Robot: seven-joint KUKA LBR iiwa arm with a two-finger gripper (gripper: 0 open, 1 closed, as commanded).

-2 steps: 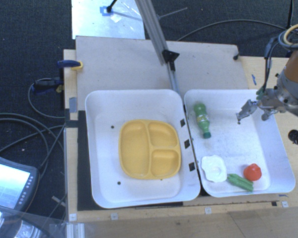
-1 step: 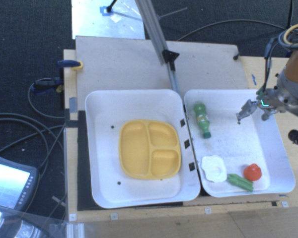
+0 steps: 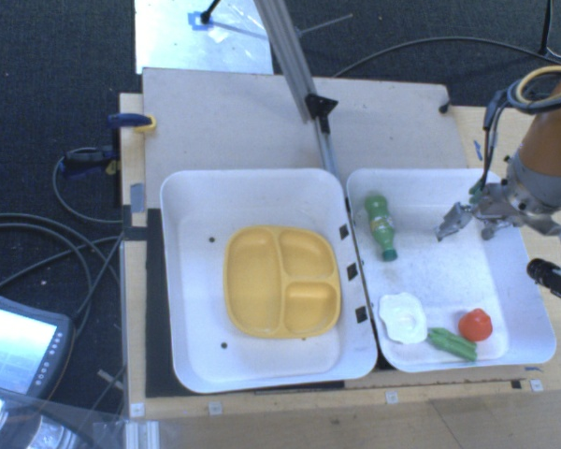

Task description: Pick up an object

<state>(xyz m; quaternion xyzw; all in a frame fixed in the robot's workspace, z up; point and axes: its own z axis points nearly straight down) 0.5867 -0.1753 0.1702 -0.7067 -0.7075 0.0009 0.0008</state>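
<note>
Your gripper [image 3: 471, 223] hangs over the upper right part of the right-hand shallow white bin [image 3: 533, 288], near its far wall. Its two fingers look spread apart with nothing between them, one tip showing at the left and one lower right. So nothing is picked up yet.

The candidates all lie in that same bin. The green plastic bottle [image 3: 381, 225] lies on its side near the bin's left wall, slightly tilted, a fair way left of the gripper. Along the near edge sit three pieces close together: a white fried-egg-shaped toy [image 3: 404, 318], a green pod-shaped toy [image 3: 453, 343] just beside it, and a small red tomato-like ball [image 3: 476, 325] touching or nearly touching the pod.

The left-hand bin [image 3: 182, 251] carries a yellow compartment tray [image 3: 282, 281], lying flat in the middle.

For room, judge it this way: the bin's centre below the gripper is bare floor, so you have an open descent there. The bottle has space on its right side but sits close to the wall on its left. The trio near the front rim is crowded, so fingers closing on one may nudge its neighbour.
</note>
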